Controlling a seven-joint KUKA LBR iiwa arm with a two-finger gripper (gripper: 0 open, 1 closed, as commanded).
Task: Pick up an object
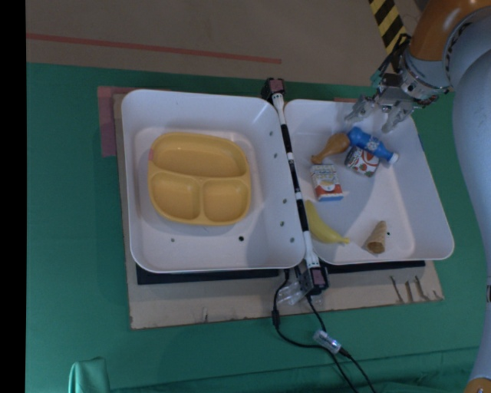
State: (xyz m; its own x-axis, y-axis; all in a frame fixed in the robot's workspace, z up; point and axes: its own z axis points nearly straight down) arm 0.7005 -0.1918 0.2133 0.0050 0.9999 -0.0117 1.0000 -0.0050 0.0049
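Note:
The right bin [430,222] holds a chicken drumstick [331,146], a blue bottle [373,144], a small can [359,162], a little carton [326,183], a banana [324,227] and an ice cream cone [376,238]. My gripper [374,117] hangs over the bin's far right corner, just behind the blue bottle. It is open, its fingers spread wide with nothing between them.
The left bin [138,230] carries a yellow divided plate [199,178]. A black-and-white divider [291,176] runs between the bins. Cables [322,338] trail over the green mat in front, and a hazard stripe [387,19] marks the floor behind.

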